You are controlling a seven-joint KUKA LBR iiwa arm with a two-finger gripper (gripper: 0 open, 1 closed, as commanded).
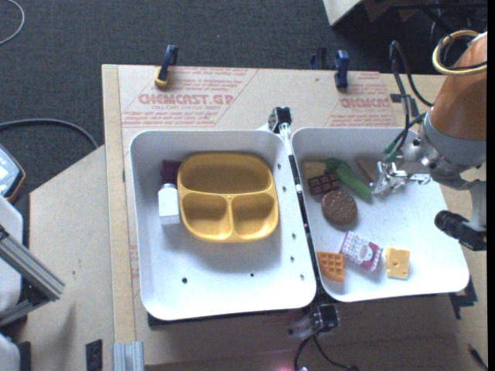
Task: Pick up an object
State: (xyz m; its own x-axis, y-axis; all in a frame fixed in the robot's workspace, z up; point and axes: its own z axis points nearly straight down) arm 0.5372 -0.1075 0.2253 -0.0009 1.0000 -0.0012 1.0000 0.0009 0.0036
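The hand [389, 178] hangs low in the right bin [433, 280], by its far edge; whether it pinches anything I cannot tell. Just beside it lies a green pickle [352, 179], then a round brown cookie [339, 207]. A yellow tray [227, 195] fills the left bin [201, 292].

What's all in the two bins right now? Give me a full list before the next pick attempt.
yellow three-compartment plastic tray: 1, yellow, middle of left bin
small white bottle: 1, white, left of tray
dark purple item: 1, purple, behind bottle
brown chocolate bar: 1, right bin, far left
green toy vegetable: 1, right bin, far side
round brown cookie: 1, right bin centre
orange waffle: 1, near corner
pink-white carton: 1, beside waffle
yellow cheese wedge: 1, near right
gripper: 1, grey, over right bin
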